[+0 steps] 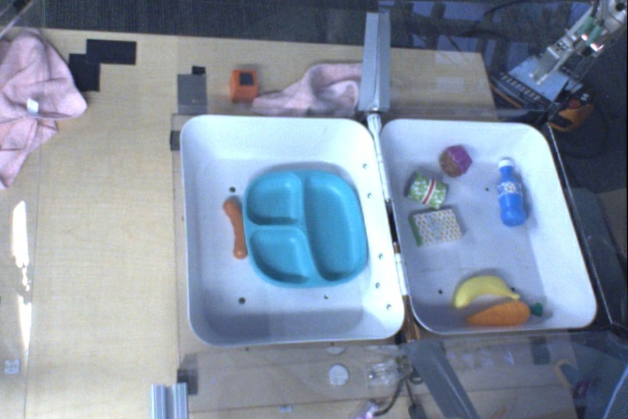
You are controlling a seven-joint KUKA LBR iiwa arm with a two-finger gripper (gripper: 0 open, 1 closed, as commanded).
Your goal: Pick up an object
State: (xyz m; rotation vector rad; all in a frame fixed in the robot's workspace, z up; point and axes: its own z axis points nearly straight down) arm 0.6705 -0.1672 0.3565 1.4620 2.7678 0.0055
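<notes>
Gripper (pixel 587 32) up at far right, off beyond the right bin (pixel 549 260); open or closed, cannot tell. Nothing picked yet: bottle (pixel 510 194), banana (pixel 483 289), carrot (pixel 500 313) all lying in that bin, whole grasp left to do.

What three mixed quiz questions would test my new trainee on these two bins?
1. True or false: the blue tray lies in the left bin.
2. What lies right against the banana? A) bottle B) carrot C) sausage
3. Fill in: the blue bottle lies in the ____ bin.

Key: 1 true. 2 B, the carrot. 3 right; that bin also holds the banana.
</notes>
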